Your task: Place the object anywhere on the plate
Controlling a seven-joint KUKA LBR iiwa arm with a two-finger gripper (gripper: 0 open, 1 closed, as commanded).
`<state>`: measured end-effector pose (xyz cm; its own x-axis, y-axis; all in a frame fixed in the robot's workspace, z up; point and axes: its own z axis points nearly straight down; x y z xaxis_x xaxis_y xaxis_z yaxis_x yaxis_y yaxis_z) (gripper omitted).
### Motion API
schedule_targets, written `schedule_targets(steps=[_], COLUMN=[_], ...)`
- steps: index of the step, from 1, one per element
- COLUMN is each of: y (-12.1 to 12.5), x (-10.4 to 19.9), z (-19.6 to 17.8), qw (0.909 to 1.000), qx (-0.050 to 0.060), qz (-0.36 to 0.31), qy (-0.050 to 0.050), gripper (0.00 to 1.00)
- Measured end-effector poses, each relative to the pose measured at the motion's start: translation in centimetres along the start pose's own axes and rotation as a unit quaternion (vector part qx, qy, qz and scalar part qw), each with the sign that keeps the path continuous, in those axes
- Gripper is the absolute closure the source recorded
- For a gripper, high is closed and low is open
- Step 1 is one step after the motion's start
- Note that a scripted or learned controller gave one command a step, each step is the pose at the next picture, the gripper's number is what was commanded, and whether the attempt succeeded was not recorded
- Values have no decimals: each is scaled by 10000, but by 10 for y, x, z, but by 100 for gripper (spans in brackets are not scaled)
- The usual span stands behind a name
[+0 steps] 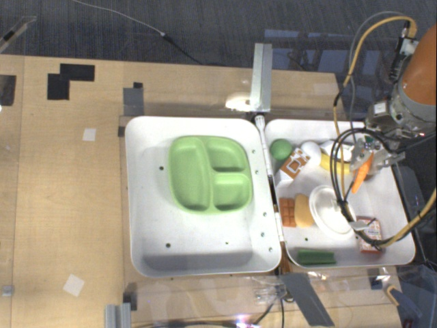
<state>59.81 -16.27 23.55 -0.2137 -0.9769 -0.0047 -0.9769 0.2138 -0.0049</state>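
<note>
The green divided plate (208, 173) lies in the left bin (147, 251), with nothing on it. My gripper (373, 154) hangs over the upper right part of the right bin (403, 255), far to the right of the plate. An orange carrot (360, 174) slants just below the gripper, its upper end right at the gripper's tip. Black and yellow cables cross in front of the gripper and hide how it meets the carrot.
The right bin also holds a green ball (280, 148), a white bottle (312, 153), a brown-and-white carton (295, 165), a waffle piece (295, 212), a white bowl (329, 209), a green block (315, 257) and a small box (369, 232). A metal post (261, 77) stands behind the bins.
</note>
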Motion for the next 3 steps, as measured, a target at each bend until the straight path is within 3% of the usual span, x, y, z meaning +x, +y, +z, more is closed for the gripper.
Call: schedule_targets(steps=[1,2,3], y=[-26,-27,-8], x=[-76,-71,-22], z=[1,0,-70], qw=[9994,9995,9999], qx=[1,5,45], qz=[-348,-312,112], qy=[-13,2,17], gripper=[100,0,0])
